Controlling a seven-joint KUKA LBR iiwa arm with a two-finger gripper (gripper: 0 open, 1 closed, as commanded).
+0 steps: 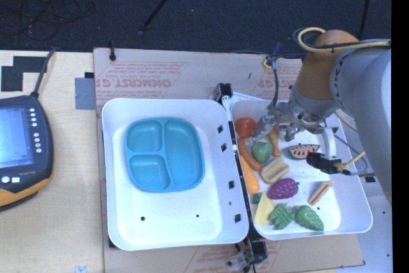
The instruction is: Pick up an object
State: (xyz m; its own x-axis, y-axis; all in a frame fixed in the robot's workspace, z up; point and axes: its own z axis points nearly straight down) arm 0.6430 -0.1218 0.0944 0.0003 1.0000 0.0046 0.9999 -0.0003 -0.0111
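White plastic bins sit side by side on the bench. Left bin (121,214) holds a blue divided plate (165,155), three compartments, lying flat toward its far half.

Right bin (358,217) holds a cluster of toy foods. Taking the purple grape bunch (282,188) as reference: a bread-like tan piece (275,170) lies just beyond it; a green rounded fruit (261,151) sits farther on and to the left; a red tomato (245,128) lies beyond that, near the bin's far-left corner. An orange carrot (249,177) runs along the bin's left wall, left of the grapes. A yellow wedge (262,210) lies nearer the camera and left of the grapes, touching a dark green leafy piece (280,217); a second green leafy piece (309,218) lies just right of it. A small sausage-like stick (319,192) lies to the right of the grapes. A watermelon slice (303,151) lies beyond and right of the grapes.

Arm enters from the right, orange band above the wrist. Gripper (278,127) is down over the far part of the right bin, just beyond the green fruit, near a slim orange piece (275,141). Finger state cannot be determined; no object is seen between them.

A teach pendant (19,140) rests on the bench well left of the bins.
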